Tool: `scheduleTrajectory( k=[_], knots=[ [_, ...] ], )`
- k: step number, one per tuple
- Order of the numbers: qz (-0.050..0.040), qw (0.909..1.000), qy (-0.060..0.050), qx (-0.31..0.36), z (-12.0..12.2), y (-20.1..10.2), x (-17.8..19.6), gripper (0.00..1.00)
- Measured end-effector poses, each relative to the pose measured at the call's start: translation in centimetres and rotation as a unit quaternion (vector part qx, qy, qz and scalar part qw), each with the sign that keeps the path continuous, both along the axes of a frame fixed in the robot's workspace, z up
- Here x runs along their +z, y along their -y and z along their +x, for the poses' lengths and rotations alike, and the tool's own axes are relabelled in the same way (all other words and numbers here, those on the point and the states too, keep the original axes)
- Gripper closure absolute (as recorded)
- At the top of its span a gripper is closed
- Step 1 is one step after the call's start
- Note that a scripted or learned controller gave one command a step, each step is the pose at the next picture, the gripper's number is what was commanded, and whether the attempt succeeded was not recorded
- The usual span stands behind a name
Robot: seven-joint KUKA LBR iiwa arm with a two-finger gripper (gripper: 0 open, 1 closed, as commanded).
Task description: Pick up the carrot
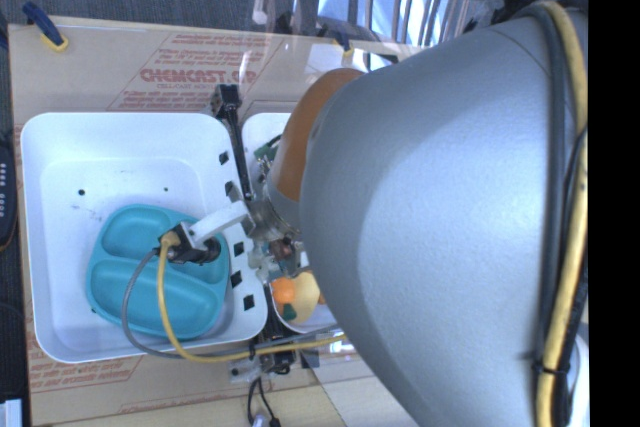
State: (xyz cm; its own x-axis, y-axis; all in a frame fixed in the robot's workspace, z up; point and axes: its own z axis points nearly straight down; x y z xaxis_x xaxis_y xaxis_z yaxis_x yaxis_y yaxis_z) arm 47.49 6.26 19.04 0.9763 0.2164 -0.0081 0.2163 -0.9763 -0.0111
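Bench (150, 75) covered in brown printed paper, bearing two shallow white bins side by side. Left bin (60, 145) toward nine o'clock, fully seen. Right bin (262, 130) just beside it at centre, mostly hidden under the grey arm (450, 215).

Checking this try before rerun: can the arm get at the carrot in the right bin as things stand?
Probably yes. The arm already hangs over the right bin, and the carrot lies uncovered just beside its wrist; the pincer itself is hidden.
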Motion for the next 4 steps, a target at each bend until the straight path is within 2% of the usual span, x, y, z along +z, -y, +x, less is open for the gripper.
scheduleTrajectory(
  k=[1, 2, 3, 4],
  knots=[
    [-0.0001, 0.9914, 0.0, 0.131, 0.0, 4.5, 0.0, 1.0],
    [0.0017, 0.9174, 0.001, 0.398, 0.0, 11.4, 0.0, 1.0],
    [0.0018, 0.9172, 0.001, 0.399, 0.0, 11.3, 0.0, 0.0],
    [0.0038, 0.95, 0.003, 0.312, 0.1, 15.7, -9.9, 0.0]
  ],
)
